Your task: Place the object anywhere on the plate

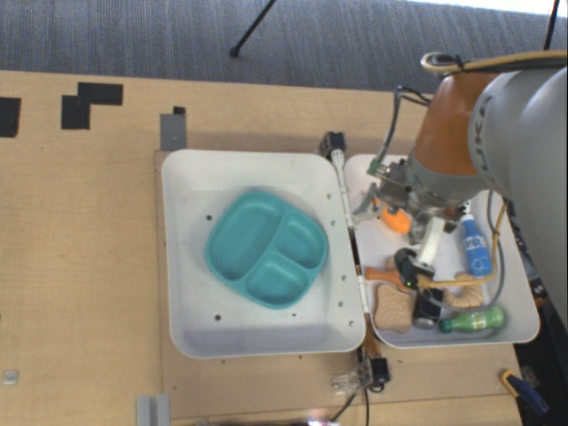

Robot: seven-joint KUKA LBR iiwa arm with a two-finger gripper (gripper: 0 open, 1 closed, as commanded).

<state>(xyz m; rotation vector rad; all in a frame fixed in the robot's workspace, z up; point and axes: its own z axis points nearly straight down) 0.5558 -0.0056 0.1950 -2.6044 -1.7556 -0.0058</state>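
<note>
While the arm hangs over the right bin [524, 322], nothing is on the plate.
Tool [424, 254]: low among clutter; jaw state cannot be told.
Plate [266, 248]: left bin centre, 9 o'clock from tool, bare for delivery.
Object: undetermined; candidates near tool include orange item [397, 220], blue bottle [476, 248].

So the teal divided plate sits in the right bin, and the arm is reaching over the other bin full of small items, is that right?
Not quite. The camera view shows the teal divided plate in the left bin, not the right one. The rest holds: the arm is reaching over the other bin, the right one, which holds the small items, among them a green bottle and a blue bottle.
</note>
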